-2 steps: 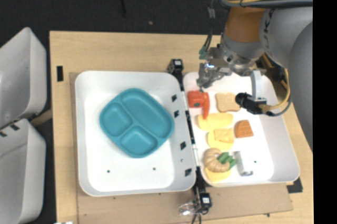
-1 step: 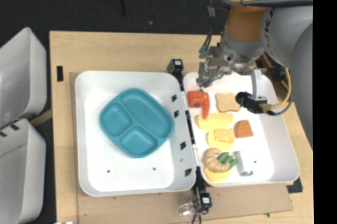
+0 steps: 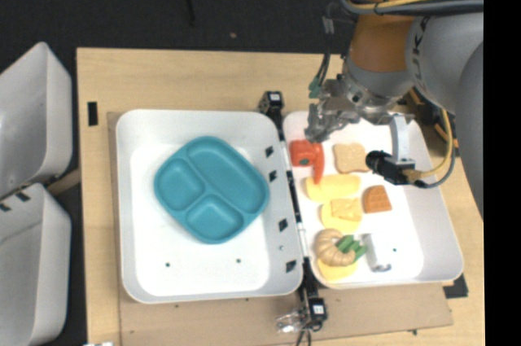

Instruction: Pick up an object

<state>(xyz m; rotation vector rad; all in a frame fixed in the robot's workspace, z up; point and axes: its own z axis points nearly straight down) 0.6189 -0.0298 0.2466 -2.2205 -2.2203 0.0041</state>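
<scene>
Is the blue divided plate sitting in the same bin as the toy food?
No, the blue divided plate lies alone in the left bin, while the toy food is in the right bin.

Light wooden bench (image 3: 195, 80), two shallow white bins side by side on it, left bin (image 3: 138, 255), right bin (image 3: 427, 247)

arm (image 3: 423, 27) cut off at right edge, jaws' state unclear, right bin (image 3: 423, 255) far wall hidden by arm
</scene>
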